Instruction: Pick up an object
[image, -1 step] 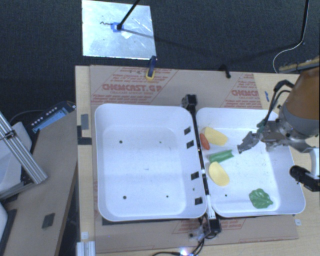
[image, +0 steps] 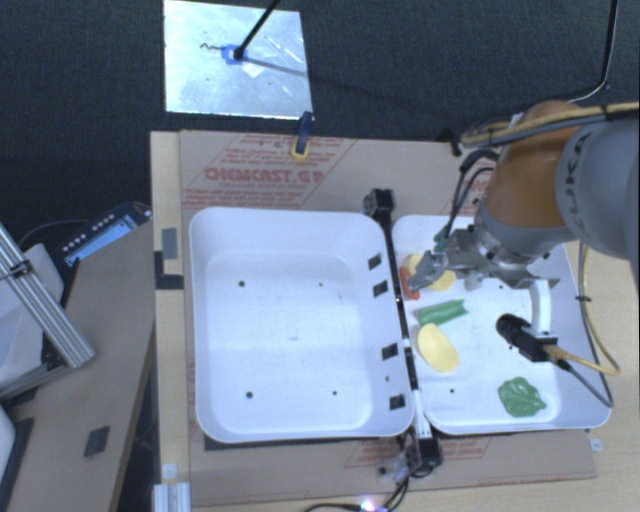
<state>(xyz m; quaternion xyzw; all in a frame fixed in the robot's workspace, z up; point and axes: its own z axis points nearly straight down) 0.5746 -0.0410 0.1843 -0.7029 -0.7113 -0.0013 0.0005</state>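
Over right bin's (image: 575, 300) upper left, my pincer (image: 425, 270) hangs by yellow piece (image: 441, 281); can't tell its state. Approach step, I reckon; next needs lowering straight, then closing.

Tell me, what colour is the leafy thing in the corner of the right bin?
Green. The leafy thing shows clearly in the camera view.

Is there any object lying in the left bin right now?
No, the left bin shows bare white floor, while the yellow piece, green stick and green leafy piece all lie in the right bin.
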